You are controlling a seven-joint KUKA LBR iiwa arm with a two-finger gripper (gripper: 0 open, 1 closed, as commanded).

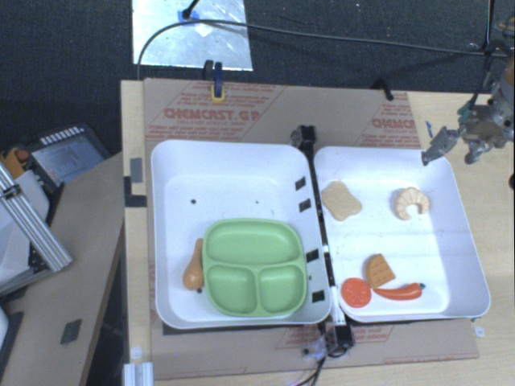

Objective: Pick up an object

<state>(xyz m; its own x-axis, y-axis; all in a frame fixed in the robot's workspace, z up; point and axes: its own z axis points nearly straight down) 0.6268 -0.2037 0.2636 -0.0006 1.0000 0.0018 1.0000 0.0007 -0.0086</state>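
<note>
Seen from above the counter (378, 107): two shallow white plastic bins side by side on a sheet of printed brown cardboard (241, 111). Parted and empty, the two dark fingers (438, 145) of the grey gripper (459, 144), poised at the upper right over the far right corner of the right-hand bin (459, 215), with nothing between them. Below and to the left of the fingers, well apart from them, a pale curled croissant-shaped toy (411, 203) on the bin floor. Farther left, near the divider, a tan slice-of-bread toy (341, 200). Along the near edge of the same bin, farthest from the fingers: a round red tomato-like piece (356, 293), an orange-brown wedge (380, 269) just beside it, and a long red-orange chili pepper toy (397, 291) lying flat. In the left-hand bin (225, 167), a light green three-compartment plastic tray (253, 265), with a tan drumstick-shaped toy (195, 267) touching its left rim. Clipped at the cardboard's far edge, a yellow clamp (217, 83).
</note>
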